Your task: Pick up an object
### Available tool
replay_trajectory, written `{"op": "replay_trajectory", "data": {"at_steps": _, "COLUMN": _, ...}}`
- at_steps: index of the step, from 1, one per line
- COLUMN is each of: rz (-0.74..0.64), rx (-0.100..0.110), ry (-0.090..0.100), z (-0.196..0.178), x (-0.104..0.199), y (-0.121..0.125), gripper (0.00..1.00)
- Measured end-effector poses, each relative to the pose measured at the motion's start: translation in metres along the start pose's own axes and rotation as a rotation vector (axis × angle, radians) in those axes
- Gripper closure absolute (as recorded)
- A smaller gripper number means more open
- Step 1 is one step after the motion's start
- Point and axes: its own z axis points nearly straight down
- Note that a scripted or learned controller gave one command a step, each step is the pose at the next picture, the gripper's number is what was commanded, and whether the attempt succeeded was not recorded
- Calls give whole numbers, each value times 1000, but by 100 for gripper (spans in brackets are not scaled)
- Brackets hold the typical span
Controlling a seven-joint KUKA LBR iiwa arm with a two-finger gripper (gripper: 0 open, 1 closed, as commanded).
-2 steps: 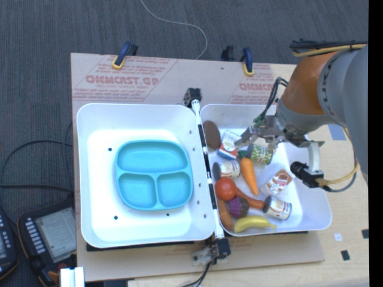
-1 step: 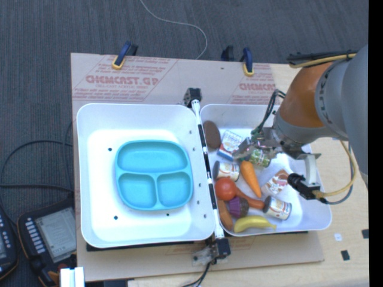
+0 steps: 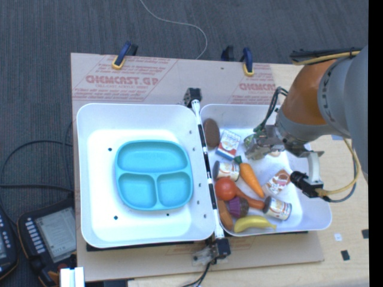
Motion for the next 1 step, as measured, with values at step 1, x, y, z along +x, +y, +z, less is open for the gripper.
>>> {"op": "replay_trajectory", "data": {"at_steps": 1, "rz": 0, "rx": 1, "ry": 1, "z": 0, "x": 0, "y": 0, "gripper": 0}}
